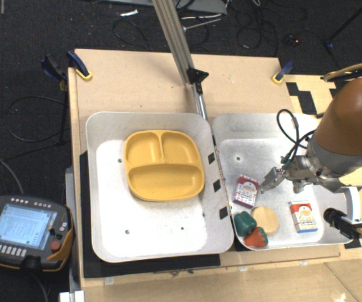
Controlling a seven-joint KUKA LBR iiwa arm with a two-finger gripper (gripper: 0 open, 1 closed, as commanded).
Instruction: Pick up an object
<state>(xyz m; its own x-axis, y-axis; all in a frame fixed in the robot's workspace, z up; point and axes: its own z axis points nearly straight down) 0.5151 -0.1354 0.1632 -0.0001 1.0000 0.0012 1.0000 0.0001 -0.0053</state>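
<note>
While scanning from the near edge outward, finding a teach pendant (23, 228) at eight o'clock of the view, off the bench, its screen glowing. Moving on to the right bin (243, 137) and noting a cluster crowding its near corner, at about six o'clock of that bin: a red toy piece (257, 237) pressing against a green toy piece (244, 221), with a tan round disc (266, 218) touching both from their two o'clock side. Spotting a small red-and-white carton (303, 217) near the disc at its three o'clock, lying flat and apart from it. Seeing a small maroon box (246, 190) just beyond the green piece, at its twelve o'clock.

Catching the gripper (272, 180) hovering over the right bin just beside the maroon box, at its two o'clock, carrying nothing visible; not managing to tell whether open or closed from this angle. Tracing the grey arm with its orange band (354, 115) back toward three o'clock.

Finding a yellow divided plate (165, 165) resting in the left bin (105, 231), toward that bin's twelve o'clock. Farther still, noting a metal post (174, 30) slanting off toward twelve o'clock.
</note>
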